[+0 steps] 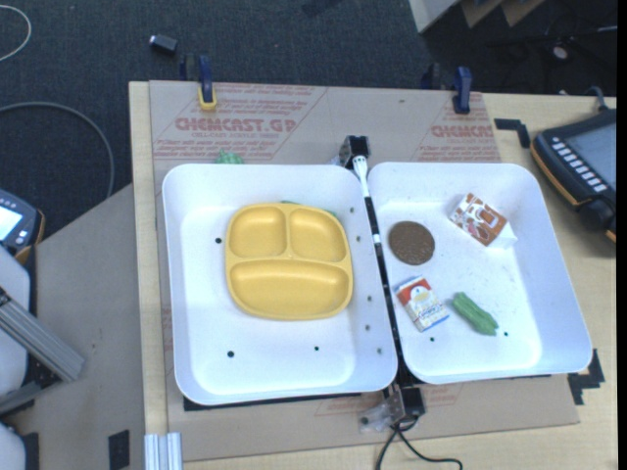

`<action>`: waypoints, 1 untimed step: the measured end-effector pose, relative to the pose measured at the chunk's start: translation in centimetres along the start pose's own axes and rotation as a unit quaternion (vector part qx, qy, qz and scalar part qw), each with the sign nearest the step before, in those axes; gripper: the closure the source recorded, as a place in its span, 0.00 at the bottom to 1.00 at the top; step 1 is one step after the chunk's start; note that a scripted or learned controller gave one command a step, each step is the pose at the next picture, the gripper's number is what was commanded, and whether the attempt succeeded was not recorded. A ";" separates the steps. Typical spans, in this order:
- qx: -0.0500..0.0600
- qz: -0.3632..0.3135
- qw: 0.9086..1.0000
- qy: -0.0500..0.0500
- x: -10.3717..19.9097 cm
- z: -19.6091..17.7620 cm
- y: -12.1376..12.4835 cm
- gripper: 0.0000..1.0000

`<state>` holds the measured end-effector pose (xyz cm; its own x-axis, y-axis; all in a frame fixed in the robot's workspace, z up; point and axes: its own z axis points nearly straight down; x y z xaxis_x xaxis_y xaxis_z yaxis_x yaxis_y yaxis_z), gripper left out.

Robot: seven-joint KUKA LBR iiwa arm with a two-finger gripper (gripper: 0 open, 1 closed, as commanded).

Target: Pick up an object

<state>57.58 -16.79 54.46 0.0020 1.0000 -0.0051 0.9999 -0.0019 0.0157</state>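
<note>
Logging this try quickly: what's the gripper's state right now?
Gripper: cannot be told from this camera view. The brown disc, two packets and green piece lie loose in the right bin.

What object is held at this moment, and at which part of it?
Nothing is seen held. The brown disc, two small cartons and green piece lie loose in the right bin.

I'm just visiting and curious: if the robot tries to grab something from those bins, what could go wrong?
The small carton and the green piece lie close together in the right bin, so a grab might nudge one while reaching for the other. The brown disc looks flat and may slip. The yellow tray in the left bin looks wide for a gripper.
</note>
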 end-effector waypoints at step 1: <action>0.009 0.003 1.000 0.002 -5.3 2.0 -7.2 1.00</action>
<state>50.39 -22.04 52.34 0.0086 1.0000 -0.0011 1.0000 -0.0086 -0.0015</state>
